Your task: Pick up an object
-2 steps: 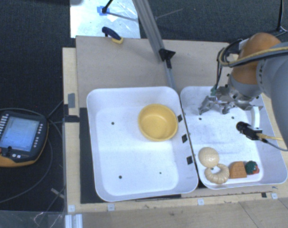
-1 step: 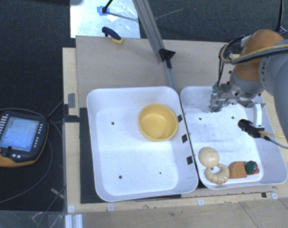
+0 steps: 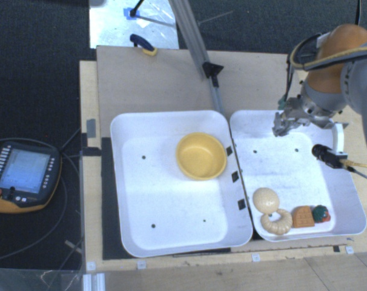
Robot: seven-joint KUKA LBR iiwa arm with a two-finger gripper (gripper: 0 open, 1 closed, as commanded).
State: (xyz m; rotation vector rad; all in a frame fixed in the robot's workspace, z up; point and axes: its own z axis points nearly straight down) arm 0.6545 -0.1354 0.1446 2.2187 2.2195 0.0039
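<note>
A yellow bowl [image 3: 201,155] sits upright in the left bin [image 3: 135,223], toward its upper right. In the right bin [image 3: 347,193], near the front edge, lie a cream egg-shaped piece [image 3: 266,199], a beige ring [image 3: 277,222] just below it, an orange block [image 3: 303,216] and a small green and red item [image 3: 320,213] to its right. My gripper [image 3: 283,127] hangs over the right bin's far edge, well away from these objects, with nothing seen between its fingers.
A metal pole [image 3: 192,32] slants across the bench behind the bins, ending in a black clamp [image 3: 212,70]. A teach pendant [image 3: 20,174] lies on the floor at left. A black and white camera part [image 3: 329,153] sticks out beside the wrist.
</note>
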